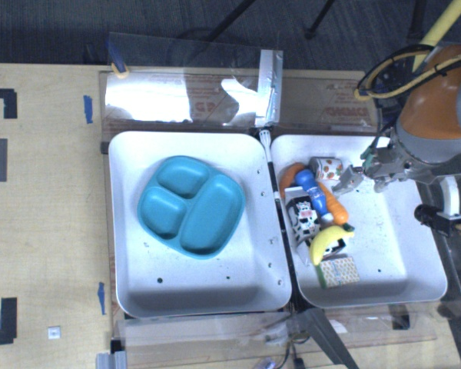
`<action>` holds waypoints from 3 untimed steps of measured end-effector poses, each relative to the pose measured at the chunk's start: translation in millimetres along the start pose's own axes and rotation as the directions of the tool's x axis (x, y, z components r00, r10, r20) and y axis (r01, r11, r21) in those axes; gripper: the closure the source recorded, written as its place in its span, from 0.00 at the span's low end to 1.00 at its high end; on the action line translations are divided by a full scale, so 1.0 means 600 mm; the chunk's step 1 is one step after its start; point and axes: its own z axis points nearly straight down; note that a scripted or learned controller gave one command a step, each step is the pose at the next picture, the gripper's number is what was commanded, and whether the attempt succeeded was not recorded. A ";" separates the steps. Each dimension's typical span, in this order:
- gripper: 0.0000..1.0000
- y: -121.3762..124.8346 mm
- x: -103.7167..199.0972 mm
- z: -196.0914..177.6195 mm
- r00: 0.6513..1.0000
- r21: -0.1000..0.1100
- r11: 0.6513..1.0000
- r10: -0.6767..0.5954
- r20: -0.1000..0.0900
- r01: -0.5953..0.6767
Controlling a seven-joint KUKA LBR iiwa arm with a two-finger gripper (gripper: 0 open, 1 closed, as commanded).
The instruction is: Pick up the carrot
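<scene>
The carrot (336,206) is a small orange piece lying at a slant in the right bin (392,267), among a cluster of toys along the bin's left side. A blue bottle-like toy (313,193) touches its left side and a yellow banana (329,241) lies just below it. My gripper (366,177) hangs over the upper middle of the right bin, a little up and to the right of the carrot. Its fingers stand apart, open, with nothing between them.
Another orange toy (292,175), a white cube (326,167), a black-and-white toy (303,215) and a patterned square (338,270) crowd the carrot. A blue divided plate (190,206) sits in the left bin (131,283). The bins' shared wall (278,206) runs just left of the cluster.
</scene>
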 end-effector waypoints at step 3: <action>1.00 -0.018 0.089 -0.034 0.971 -0.001 0.971 -0.238 0.001 0.238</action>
